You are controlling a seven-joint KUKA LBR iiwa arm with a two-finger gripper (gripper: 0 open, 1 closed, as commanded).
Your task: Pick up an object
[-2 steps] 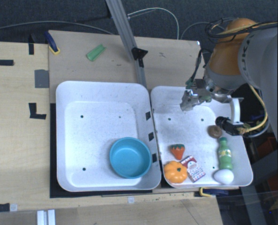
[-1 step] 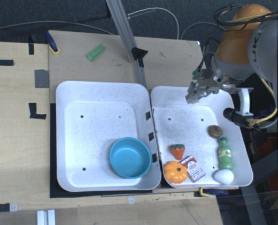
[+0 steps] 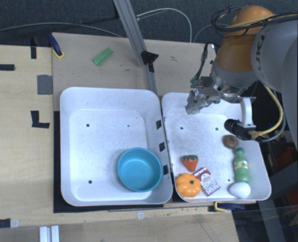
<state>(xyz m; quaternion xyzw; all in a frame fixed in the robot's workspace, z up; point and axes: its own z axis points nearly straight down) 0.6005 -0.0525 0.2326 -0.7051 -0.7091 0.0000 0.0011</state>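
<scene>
My gripper (image 3: 195, 105) hangs over the far left corner of the right bin (image 3: 199, 127), with nothing visible between its fingers. Along that bin's near side lie a small red strawberry (image 3: 190, 162), an orange pumpkin (image 3: 189, 184) and a red-and-white packet (image 3: 207, 180). On the bin's right side lie a brown round piece (image 3: 231, 141), a green bottle (image 3: 241, 166) and a white egg (image 3: 239, 189). A blue bowl (image 3: 139, 169) sits in the left bin (image 3: 88, 135), near its front right corner.
A grey pole (image 3: 134, 32) slants across the bench behind the bins. A green block (image 3: 102, 56) lies on the bench at the far left. Black cables (image 3: 259, 130) hang from the arm over the right bin's right edge.
</scene>
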